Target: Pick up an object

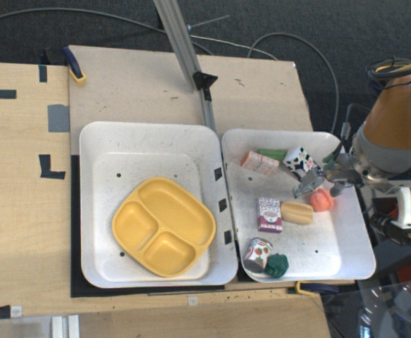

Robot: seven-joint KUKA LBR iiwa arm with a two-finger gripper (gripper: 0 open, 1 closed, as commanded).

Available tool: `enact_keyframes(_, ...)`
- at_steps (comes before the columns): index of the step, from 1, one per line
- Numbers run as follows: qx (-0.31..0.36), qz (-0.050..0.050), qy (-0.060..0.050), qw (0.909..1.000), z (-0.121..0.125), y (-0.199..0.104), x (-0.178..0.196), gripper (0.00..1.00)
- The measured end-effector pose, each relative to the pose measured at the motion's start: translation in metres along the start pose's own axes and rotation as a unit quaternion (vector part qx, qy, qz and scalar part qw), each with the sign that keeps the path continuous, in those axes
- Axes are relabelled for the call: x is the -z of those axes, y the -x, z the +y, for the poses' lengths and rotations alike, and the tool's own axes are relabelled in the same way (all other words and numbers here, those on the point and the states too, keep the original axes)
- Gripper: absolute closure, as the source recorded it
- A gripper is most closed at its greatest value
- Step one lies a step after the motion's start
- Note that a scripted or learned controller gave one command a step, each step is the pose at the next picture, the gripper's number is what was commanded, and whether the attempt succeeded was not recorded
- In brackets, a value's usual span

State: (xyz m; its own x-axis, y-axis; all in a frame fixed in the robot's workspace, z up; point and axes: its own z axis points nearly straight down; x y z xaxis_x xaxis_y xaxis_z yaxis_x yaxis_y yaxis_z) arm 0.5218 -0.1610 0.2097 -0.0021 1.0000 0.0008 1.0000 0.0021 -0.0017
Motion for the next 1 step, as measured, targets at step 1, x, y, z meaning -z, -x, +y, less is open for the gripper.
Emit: enact_keyframes(1, 0.000, 0.000, 0.000, 1.0000, -0.0001, 0.0002, 0.0000, 0.00)
